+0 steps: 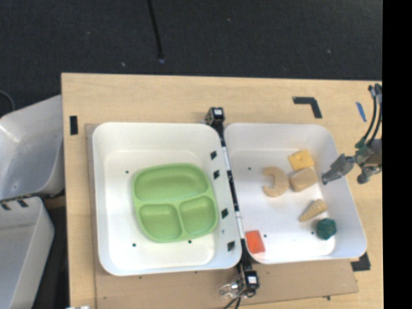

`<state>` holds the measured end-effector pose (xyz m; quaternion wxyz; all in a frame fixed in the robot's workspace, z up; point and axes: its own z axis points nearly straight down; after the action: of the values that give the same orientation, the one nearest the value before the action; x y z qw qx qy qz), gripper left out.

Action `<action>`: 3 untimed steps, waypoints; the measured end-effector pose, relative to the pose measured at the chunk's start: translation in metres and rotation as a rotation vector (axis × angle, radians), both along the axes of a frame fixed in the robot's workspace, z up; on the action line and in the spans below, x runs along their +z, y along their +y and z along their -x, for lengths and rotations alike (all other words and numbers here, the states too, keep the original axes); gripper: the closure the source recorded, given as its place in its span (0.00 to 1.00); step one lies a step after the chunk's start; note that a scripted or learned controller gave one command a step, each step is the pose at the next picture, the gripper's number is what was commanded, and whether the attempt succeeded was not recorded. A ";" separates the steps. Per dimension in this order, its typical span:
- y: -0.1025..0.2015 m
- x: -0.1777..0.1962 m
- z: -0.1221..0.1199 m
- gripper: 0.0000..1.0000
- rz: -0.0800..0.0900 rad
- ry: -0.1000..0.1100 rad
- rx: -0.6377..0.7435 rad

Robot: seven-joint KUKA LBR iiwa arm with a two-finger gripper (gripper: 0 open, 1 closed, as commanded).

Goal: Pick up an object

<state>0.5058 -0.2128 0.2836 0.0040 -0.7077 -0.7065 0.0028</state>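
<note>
Nothing lifted yet: the grab was all still to do.

The grey two-finger gripper (351, 166) hung at the right rim of the right white bin (270, 132), cut off by the frame; I could not tell its state. Nearest lay a tan block (302, 179), then a yellow cube (300, 159), tan crescent (277, 181), tan cone (313, 210), dark green ball (325, 228) and orange block (255, 241). The left bin (109, 140) bore a green divided plastic tray (174, 202).

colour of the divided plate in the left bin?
Light green; the divided plate shows clearly in the camera view.
</note>
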 end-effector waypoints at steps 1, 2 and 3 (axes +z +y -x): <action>0.000 0.006 -0.002 0.00 0.003 -0.011 0.003; 0.004 -0.057 -0.004 0.00 0.002 -0.005 0.002; 0.004 -0.102 0.003 0.00 0.002 -0.006 0.001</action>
<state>0.5027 -0.2085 0.1820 0.0010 -0.7073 -0.7069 0.0014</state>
